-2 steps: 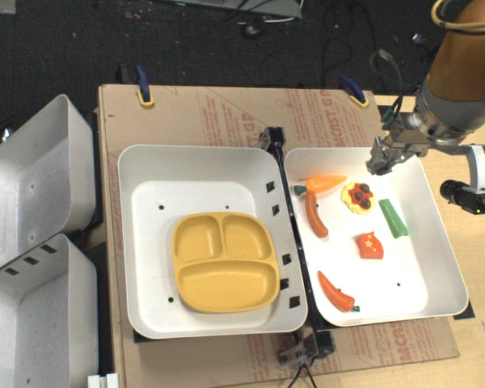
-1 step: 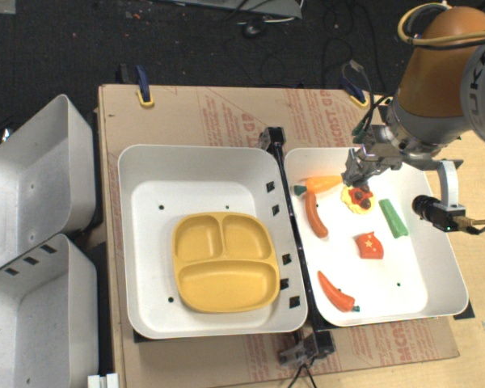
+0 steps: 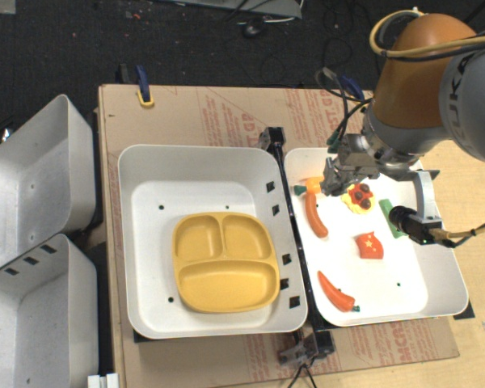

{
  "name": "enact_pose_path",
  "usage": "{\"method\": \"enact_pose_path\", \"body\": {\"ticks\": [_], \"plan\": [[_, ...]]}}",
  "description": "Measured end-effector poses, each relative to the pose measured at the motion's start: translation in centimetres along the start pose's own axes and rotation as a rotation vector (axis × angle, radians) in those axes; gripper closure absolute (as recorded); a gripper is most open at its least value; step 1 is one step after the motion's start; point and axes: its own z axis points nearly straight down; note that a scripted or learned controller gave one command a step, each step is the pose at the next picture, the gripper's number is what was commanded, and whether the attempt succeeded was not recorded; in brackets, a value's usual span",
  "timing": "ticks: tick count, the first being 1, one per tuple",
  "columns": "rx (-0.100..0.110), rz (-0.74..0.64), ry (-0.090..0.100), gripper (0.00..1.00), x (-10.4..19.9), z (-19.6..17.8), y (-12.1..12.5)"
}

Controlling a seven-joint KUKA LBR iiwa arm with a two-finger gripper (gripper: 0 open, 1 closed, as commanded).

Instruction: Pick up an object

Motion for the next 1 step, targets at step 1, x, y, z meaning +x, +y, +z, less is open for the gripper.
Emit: {"method": "enact_pose_path", "body": {"ticks": [1], "plan": [[0.002, -0.001, 0.0, 1.0, 5.2, 1.86, -2.07]]}}
